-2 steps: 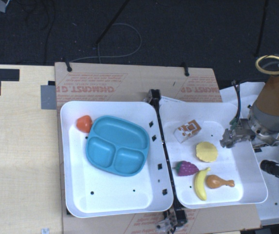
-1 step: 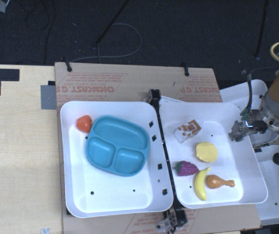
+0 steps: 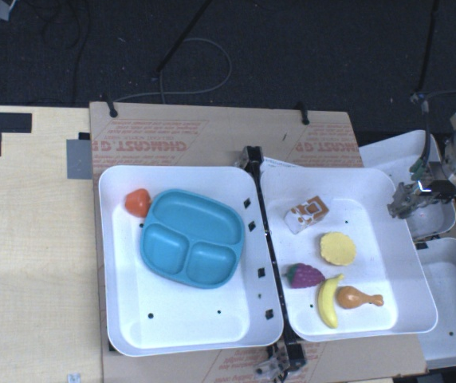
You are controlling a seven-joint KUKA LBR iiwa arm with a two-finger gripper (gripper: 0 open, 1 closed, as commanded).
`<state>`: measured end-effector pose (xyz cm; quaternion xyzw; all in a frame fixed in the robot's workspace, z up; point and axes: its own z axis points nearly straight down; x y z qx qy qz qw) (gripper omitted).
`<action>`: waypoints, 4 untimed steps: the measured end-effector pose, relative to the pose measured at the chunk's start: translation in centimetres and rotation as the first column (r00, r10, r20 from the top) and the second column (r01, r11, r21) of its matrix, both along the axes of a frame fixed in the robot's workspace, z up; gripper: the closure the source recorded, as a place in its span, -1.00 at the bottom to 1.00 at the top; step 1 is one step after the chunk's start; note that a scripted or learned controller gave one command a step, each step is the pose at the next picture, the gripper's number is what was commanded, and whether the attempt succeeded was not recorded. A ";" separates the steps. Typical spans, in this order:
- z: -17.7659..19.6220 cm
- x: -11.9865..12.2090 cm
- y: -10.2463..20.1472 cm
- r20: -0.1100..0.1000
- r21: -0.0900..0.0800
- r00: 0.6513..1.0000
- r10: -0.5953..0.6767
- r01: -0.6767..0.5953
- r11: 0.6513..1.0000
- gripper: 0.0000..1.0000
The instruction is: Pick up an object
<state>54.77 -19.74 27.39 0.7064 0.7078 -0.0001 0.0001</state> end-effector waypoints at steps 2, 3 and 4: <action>-1.3 1.6 10.4 -0.002 0.001 1.000 0.001 -0.001 1.000 1.00; -3.1 2.8 15.6 -0.005 0.001 1.000 -0.001 0.001 1.000 1.00; -2.8 3.0 21.2 -0.003 0.001 1.000 0.002 -0.002 1.000 1.00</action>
